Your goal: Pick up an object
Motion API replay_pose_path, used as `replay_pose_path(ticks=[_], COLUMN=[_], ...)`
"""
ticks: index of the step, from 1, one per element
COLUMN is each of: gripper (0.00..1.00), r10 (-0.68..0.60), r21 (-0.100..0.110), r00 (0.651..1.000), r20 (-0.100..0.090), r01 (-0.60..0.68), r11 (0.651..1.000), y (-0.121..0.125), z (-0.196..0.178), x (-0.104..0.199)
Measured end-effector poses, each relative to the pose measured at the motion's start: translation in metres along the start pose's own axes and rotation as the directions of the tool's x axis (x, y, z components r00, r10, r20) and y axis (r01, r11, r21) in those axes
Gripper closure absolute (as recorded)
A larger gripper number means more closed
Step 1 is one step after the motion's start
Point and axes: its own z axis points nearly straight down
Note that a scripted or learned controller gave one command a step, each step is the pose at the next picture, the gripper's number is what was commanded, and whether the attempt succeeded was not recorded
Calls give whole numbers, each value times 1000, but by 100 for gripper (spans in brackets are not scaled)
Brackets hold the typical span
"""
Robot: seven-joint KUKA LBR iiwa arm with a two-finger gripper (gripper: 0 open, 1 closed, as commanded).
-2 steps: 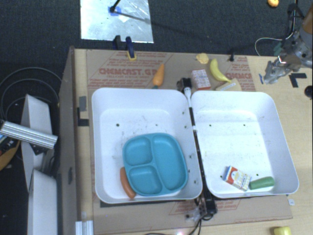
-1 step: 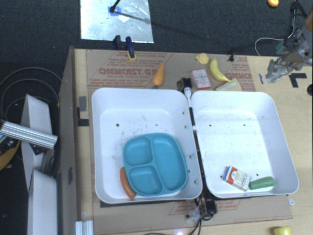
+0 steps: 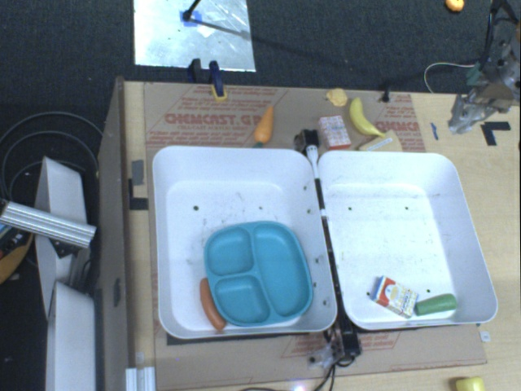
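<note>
Pincer parked at the far right corner

Pincer (image 3: 470,112) hangs over the worktop (image 3: 456,137) beyond the right bin (image 3: 464,210); its opening cannot be told. In that bin's near corner lie a small carton (image 3: 395,295) and a green cylinder (image 3: 435,304), touching. A blue divided tray (image 3: 256,271) and an orange sausage (image 3: 212,304) sit in the left bin (image 3: 187,186).

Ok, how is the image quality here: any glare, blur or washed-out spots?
Camera view: soft focus overall, print on the small box unreadable; the metal sheet on the floor glares bright; both white bins look evenly lit, faint shadows under the blue tray; the gripper at upper right is blurry.
</note>
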Motion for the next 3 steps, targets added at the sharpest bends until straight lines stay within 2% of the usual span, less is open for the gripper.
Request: replay_pose_path(ticks=[2,3], gripper=[100,100], r10=[-2,-3], r21=[0,-1], r00=[1000,1000], r20=[0,-1], r01=[2,3], r11=[1000,1000], y=[0,0], z=[-16,-55], x=[-7,-7])
